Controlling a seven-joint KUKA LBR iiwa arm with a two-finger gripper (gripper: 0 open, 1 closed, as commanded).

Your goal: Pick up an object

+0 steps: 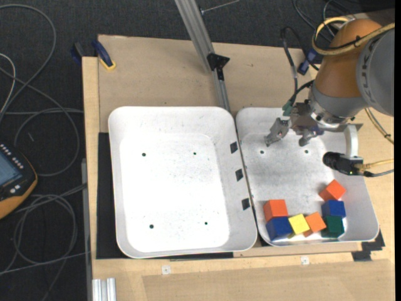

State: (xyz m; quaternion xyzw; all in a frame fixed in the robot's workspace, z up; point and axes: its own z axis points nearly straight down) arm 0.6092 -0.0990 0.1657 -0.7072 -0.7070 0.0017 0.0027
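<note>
Camera view: smooth cubes (305, 215), metal claw (290, 134)

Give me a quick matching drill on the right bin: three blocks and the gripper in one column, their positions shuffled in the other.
Column 1:
1. yellow block
2. lone orange block
3. green block
4. gripper

Column 2:
A. above the bin's far part, apart from the blocks
B. near front rim, between a blue and an orange block
C. nearest the front right corner
D. by the right wall, just beyond a blue block

Pairs: 1-B, 2-D, 3-C, 4-A
</note>
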